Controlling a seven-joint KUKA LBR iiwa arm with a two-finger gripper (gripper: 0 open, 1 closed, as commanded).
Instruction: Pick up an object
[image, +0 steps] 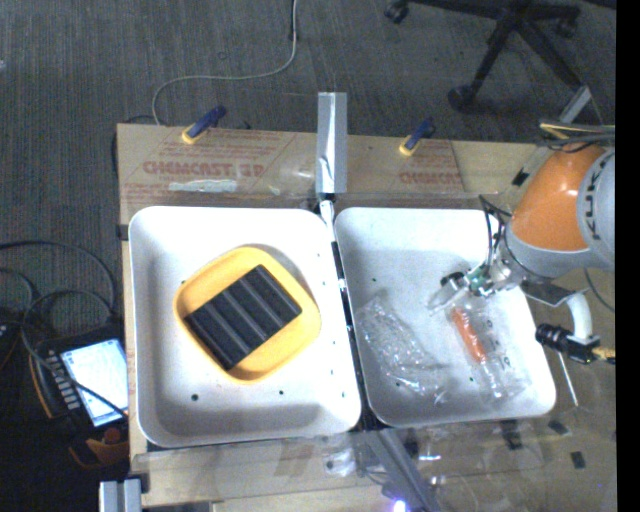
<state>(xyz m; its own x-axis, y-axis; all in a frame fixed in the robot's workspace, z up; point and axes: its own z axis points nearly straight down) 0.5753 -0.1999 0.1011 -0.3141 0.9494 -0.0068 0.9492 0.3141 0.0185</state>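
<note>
tool (478, 284) low in right bin (400, 235), over top end of clear bottle with orange insert (480, 340) | finger state cannot tell | crumpled clear wrap (395, 340) beside | left bin (160, 240) has yellow-black tray (248, 312)

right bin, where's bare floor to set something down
Bare floor runs along the right bin's far wall and left side, above the crumpled plastic wrap. The near right corner is crowded: clear bottle and gripper.

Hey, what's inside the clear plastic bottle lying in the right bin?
The clear bottle shows an orange piece near its upper end. The rest of its contents are too blurred to tell. The pincer hangs by its top, covering the cap.
</note>
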